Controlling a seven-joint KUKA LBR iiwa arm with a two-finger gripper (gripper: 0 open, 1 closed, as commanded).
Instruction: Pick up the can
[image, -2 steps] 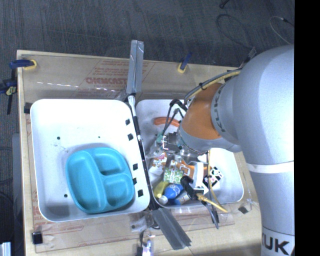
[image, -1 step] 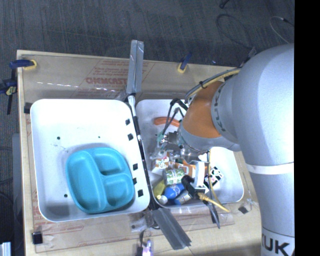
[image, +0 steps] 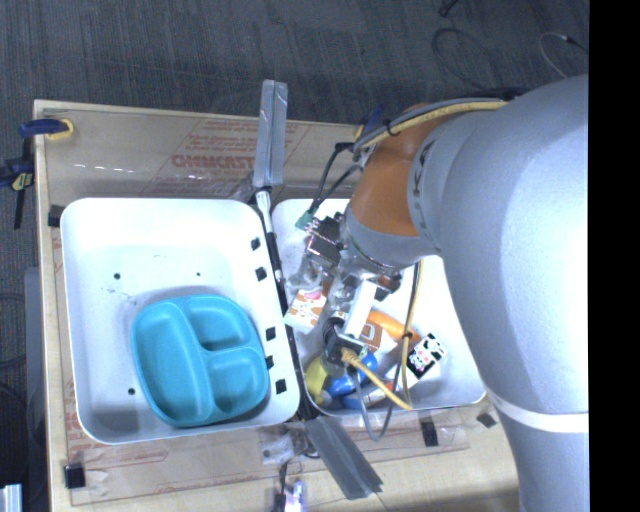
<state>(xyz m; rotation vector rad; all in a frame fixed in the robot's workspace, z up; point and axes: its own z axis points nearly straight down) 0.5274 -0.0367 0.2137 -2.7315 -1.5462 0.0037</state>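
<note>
Reaching down into the right bin (image: 455, 395) clutter; jaws (image: 338, 300) state impossible to tell. Can not clearly made out below. Next: centre over it, then close.

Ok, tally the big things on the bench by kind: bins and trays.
White bins: 2, left and right.
Blue divided tray: 1, lying in the left bin.
Total: 3.
</note>
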